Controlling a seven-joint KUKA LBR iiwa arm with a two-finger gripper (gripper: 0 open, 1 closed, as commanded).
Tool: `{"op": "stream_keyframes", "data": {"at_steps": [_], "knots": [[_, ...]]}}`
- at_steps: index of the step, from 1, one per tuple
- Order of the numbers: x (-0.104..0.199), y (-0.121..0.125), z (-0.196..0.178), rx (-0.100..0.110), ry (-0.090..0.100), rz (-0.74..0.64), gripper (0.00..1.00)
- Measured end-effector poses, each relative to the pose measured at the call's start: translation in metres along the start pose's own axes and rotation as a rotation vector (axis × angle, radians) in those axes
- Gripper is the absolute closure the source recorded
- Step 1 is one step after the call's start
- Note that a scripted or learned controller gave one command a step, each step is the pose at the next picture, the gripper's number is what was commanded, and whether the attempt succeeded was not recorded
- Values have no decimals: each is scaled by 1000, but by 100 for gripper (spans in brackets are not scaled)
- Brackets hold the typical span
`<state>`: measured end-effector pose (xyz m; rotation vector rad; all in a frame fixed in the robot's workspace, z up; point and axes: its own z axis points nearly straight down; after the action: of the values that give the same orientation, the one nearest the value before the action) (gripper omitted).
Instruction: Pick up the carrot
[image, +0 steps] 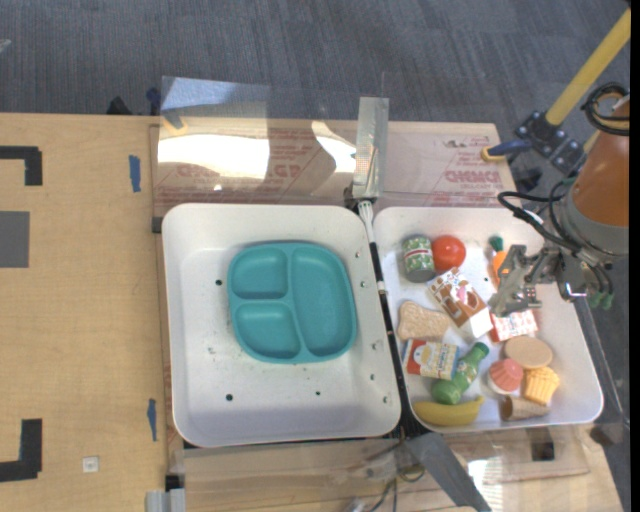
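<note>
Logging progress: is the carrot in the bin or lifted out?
In. The carrot lies in the right bin beside the gripper, not between its fingers.

Teal tray; orange carrot; red tomato; yellow banana.

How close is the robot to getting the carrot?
Done: the gripper has reached into the right bin, right beside the orange carrot. In hand: nothing visibly held. Left: closing on the carrot and lifting it out.
</note>
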<state>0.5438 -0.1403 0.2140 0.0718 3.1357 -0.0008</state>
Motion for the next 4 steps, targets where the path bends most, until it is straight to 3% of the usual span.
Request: {"op": "stream_keyframes", "data": {"at_steps": [1,2,3,4], "knots": [[15,-42,-171,6,-14,-133,100],[-1,-84,-149,2,-4,-266,100],[22,-80,-78,-2,1,-533,100],[19,-80,-91,4,-9,-531,100]]}}
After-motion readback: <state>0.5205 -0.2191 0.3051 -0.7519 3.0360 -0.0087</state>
